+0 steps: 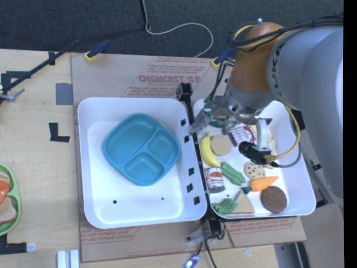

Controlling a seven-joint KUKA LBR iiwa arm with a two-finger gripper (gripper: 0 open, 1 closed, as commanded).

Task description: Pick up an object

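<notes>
We see two white bins side by side on a sheet of cardboard [167,74]. The left bin [95,205] holds a blue plate [142,148] with three sections, and it lies flat near the middle of this bin. The right bin [304,200] is full of small toy food pieces, and the arm [290,66] comes from the right and hangs over the upper part of this bin. The gripper [230,118] is low above the back of the right bin, close to the wall between the two bins, but we cannot tell if it is open or closed, because the wrist covers it. Just under the gripper lies a yellow banana [209,151], curved and long, next to the dividing wall. Beside the banana is a round beige piece [221,146], like a flat cookie. Lower there is a small can [215,180] with a red and white label, and a green pod [232,173] lies between the can and a tan cracker [253,170] with dark dots. An orange carrot [263,183] lies near the cracker, and a brown round cookie [274,199] rests at the front right corner. A green leafy piece [225,206] and a pale wedge [244,204] lie at the front edge. A small packet [242,133] with red print lies under the wrist, partly hidden. Nothing is visible between the fingers, so we cannot say that any piece is held.
</notes>
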